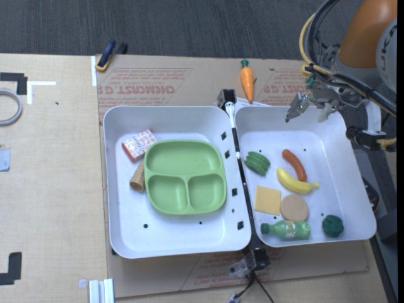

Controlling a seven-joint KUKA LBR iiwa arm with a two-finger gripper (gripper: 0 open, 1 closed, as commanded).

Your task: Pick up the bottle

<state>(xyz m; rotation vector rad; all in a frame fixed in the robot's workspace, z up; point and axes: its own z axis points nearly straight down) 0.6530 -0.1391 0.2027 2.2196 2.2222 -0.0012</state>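
The bottle (pixel 287 230) is lying on its side in the right bin (pixel 353 169), down at the near edge, cap pointing left toward the divider w/ the left bin (pixel 120 188). Green see-thru plastic w/ a label round the middle, so prob light, a bit squashy and kinda slick. Since it's on its side it could roll if nudged. I'd grab across the body around the label, fingers either side of the long axis, not the neck, which is thin and sits close to the bin wall. Tight neighbours tho: a tan round disc (pixel 295 207) is touching or just about above it, the cheese slice (pixel 267 200) is just beside that, and the broccoli (pixel 332 225) sits near its base end. Not much room for fingers on the far side.

The end effector (pixel 310 103) hangs over the far rim of the right bin, well apart from the bottle. Nothing is in it and it touches nothing afaict. It's too small and cluttered w/ cables for me to say how far open it is, so can't tell.
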